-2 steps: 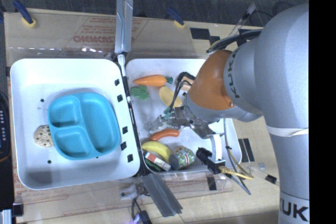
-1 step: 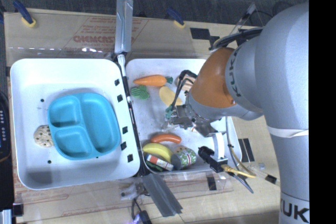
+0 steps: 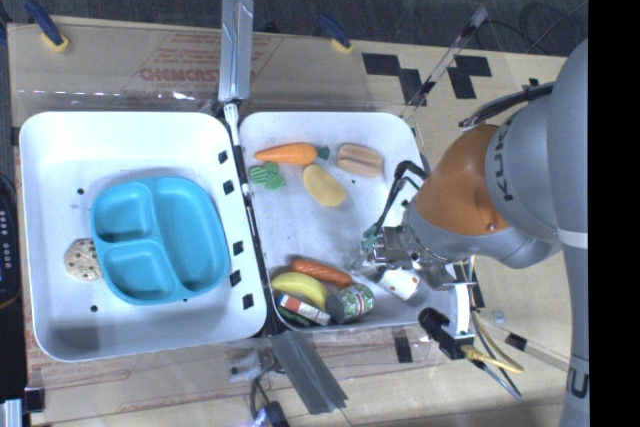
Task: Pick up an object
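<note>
Bench (image 3: 120,55): tan board; two white bins. Left bin (image 3: 50,145): blue tray (image 3: 160,240), cookie (image 3: 81,260) half hidden. Right bin (image 3: 330,215): toy foods. Gripper (image 3: 385,260) at right edge, finger state indiscernible.

Right bin's got the goods: carrot (image 3: 287,154) and bread roll (image 3: 360,159) sitting at 12 o'clock, potato (image 3: 324,185) just below, banana (image 3: 299,288) and sausage (image 3: 321,270) lying at 7.

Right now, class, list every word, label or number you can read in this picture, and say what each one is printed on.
"KU", the rest cut off: on the grey arm.
Red print on the cardboard behind the left bin: too blurred to read.
Label on the bottle in the right bin: too small.
</note>
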Available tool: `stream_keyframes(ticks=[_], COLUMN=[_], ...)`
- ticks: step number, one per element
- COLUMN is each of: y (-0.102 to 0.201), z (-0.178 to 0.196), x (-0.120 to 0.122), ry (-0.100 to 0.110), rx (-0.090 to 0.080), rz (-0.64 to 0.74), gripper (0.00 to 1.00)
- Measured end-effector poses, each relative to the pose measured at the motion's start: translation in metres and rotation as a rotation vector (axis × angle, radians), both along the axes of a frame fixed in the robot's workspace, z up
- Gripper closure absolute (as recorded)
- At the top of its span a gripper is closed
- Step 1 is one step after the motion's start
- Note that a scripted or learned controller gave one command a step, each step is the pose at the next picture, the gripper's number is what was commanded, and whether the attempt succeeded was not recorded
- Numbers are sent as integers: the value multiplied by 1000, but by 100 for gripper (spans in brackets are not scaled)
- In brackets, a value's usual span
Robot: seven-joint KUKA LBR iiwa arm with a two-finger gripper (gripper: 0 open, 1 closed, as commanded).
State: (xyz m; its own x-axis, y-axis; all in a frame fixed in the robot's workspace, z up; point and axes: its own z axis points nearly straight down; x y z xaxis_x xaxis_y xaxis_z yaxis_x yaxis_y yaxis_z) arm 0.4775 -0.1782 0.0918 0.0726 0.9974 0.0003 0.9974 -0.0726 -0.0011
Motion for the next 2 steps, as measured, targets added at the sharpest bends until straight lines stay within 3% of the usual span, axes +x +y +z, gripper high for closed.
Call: stream_keyframes(ticks=[1,2], y=[2,68], z=[0,-2], x=[1,84], ry=[-1,3], rx=[2,3], rz=[3,106], gripper=[0,0])
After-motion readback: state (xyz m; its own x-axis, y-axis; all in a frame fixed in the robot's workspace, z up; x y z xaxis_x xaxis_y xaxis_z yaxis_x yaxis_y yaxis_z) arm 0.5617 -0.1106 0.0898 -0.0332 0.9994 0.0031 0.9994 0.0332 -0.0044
